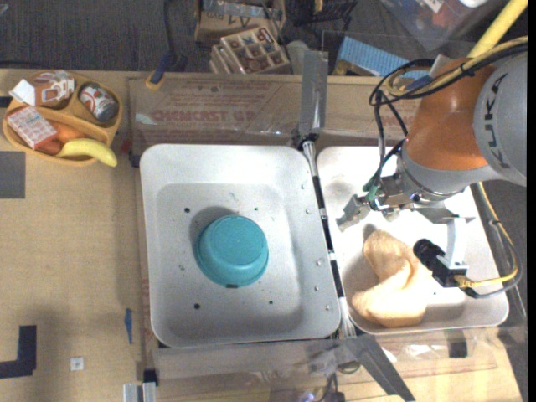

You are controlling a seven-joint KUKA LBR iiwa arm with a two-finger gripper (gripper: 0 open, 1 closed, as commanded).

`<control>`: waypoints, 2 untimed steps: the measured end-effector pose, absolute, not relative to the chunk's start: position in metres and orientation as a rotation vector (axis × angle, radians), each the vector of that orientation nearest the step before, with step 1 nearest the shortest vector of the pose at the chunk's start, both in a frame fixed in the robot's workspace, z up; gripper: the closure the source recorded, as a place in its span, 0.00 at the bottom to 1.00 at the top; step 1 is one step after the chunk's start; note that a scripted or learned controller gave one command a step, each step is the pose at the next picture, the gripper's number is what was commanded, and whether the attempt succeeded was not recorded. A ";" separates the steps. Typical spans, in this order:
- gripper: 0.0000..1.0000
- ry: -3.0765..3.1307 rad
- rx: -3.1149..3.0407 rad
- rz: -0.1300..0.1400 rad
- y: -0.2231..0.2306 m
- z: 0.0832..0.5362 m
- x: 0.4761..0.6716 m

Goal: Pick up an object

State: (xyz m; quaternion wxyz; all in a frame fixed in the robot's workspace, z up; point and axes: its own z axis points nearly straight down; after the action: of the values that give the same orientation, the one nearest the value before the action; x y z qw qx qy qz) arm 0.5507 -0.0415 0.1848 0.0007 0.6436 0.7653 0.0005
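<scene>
A teal bowl (233,250) lies upside down in the middle of the left bin (167,174). A tan, curved, bread-like object (389,281) rests in the near part of the right bin (494,308). My gripper (356,210) hangs over the left side of the right bin, just up and left of the tan object and close to the wall between the bins. Nothing shows in the gripper. The grey arm with its orange band (448,124) reaches in from the upper right.
A yellow tray (17,128) with a banana and snack packs sits at the bench's far left. Flat cardboard (226,107) lies behind the left bin. The ridge between the bins (325,224) runs right beside the gripper. Cables loop above the wrist.
</scene>
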 end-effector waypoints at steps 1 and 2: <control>0.00 2.472 1.940 0.000 -0.100 0.142 0.506; 0.00 2.585 1.777 0.002 -0.103 0.158 0.535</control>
State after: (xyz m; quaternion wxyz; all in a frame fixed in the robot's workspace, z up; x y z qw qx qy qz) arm 0.5353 -0.1033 0.1584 0.0023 0.5663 0.8242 0.0008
